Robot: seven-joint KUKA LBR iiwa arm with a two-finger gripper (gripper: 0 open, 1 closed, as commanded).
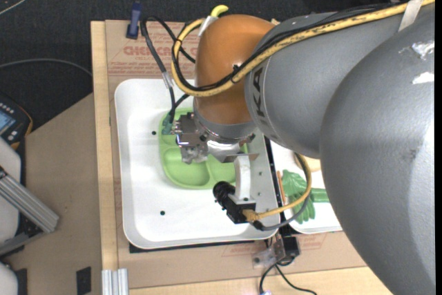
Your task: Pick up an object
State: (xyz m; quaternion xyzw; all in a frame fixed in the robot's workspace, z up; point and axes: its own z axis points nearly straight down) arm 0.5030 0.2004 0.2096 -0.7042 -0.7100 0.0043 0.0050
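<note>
pale green rounded plastic dish (185, 170) lies in the left shallow white bin (138, 155), mid-bin, partly under the wrist | gripper (193, 148) low over it, finger state cannot tell | judgement: descend straight, pinch the rim | long axis unclear, roughly near-far | green leafy toy (298, 184) in right bin

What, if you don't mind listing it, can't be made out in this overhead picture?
- Claw: the wrist covers its fingers.
- Light green object in the left bin: upper part hidden under the arm; its shape is unclear.
- Right bin: mostly covered by the arm; a darker green item peeks out.
</note>
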